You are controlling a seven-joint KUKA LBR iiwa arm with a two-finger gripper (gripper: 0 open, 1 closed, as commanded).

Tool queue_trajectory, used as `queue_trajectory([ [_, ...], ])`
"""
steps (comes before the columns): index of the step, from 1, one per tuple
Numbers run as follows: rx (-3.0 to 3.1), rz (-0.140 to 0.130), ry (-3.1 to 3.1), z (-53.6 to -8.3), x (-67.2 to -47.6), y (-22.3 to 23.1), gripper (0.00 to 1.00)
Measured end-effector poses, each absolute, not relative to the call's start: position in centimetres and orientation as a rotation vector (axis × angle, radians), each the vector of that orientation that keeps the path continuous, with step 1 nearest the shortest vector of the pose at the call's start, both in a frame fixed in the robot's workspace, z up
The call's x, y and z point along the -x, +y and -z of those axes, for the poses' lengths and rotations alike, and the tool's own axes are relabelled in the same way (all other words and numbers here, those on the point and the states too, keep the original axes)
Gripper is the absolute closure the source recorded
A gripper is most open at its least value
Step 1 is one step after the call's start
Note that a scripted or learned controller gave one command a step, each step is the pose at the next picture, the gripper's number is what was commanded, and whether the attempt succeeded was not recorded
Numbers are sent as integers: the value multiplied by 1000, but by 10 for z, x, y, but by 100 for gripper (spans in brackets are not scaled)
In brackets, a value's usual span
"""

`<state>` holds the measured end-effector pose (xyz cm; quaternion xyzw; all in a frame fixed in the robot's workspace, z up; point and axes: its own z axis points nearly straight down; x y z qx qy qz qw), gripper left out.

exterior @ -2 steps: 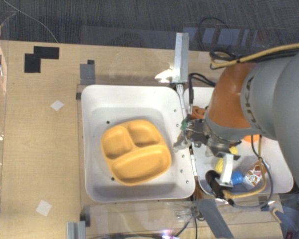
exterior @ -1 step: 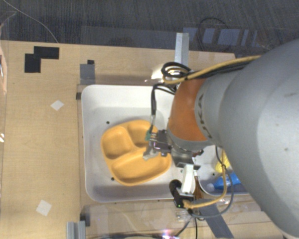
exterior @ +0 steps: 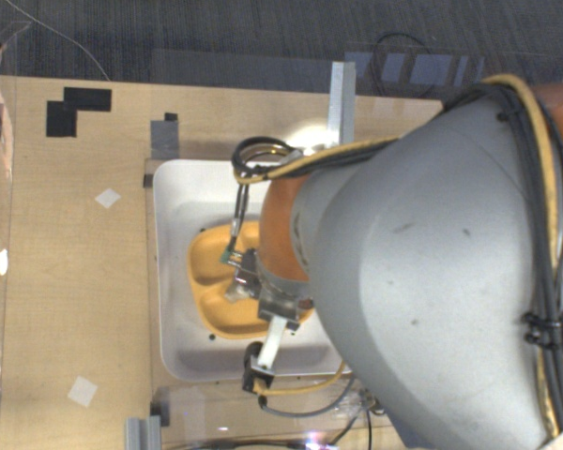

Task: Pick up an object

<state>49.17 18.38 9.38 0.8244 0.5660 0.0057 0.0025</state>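
Observation:
A large yellow object with rounded lobes lies in the left white bin, filling its middle. My gripper hangs low over the right part of this yellow object, under the orange band of the wrist. The grey arm reaches in from the right and hides the bin's right part and everything beyond it. The arm's bulk hides how the gripper meets the yellow object.
A black cable loop rises above the wrist at the bin's far edge. Grey brackets sit at the bin corners, and a grey post stands behind it. The wooden bench stretches left, with a black mark.

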Motion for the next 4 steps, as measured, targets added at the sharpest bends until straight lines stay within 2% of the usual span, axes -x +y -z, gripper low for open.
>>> queue_trajectory([
  [1,-2630,14,1705,-156,-486,71,0],
  [2,-2674,19,1590,-141,-496,80,0],
  [4,-2685,14,1551,-135,-497,83,0],
])
